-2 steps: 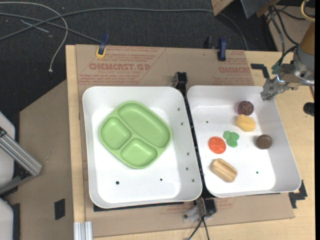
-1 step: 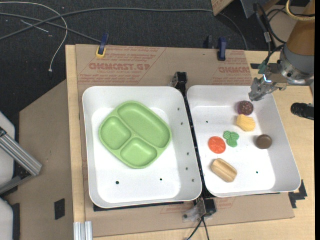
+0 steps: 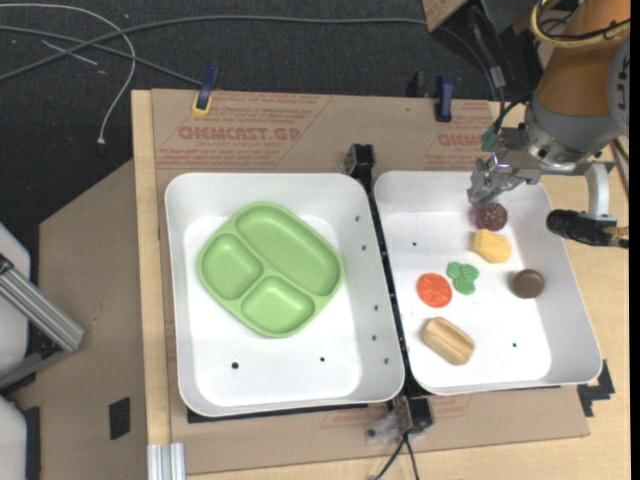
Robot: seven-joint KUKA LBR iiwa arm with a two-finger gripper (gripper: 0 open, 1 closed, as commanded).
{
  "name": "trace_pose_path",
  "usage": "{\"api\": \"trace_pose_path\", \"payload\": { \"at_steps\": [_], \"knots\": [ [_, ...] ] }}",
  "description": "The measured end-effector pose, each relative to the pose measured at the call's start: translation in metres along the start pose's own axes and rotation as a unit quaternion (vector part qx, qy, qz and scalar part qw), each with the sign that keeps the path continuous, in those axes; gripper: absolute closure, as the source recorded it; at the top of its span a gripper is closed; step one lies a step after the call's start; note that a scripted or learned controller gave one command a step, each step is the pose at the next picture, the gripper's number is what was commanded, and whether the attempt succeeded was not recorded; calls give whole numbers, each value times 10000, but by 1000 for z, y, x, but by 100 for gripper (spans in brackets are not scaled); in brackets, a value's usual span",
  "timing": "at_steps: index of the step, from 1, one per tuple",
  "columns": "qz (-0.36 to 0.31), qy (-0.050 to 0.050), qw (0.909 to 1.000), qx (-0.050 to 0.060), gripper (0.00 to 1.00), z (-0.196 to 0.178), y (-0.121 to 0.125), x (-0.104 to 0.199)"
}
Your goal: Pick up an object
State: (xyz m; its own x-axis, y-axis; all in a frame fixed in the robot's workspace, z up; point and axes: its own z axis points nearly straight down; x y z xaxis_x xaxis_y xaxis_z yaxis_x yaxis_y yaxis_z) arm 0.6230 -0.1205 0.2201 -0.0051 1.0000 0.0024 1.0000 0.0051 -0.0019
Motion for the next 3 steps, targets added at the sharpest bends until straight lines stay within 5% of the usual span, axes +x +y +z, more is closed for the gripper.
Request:
{"api": "trace_pose_path", "payload": {
  "at_steps": [3],
  "knots": [
    [-4, 2, 10000, 10, 100, 2, -47, 170]
  ]
}}
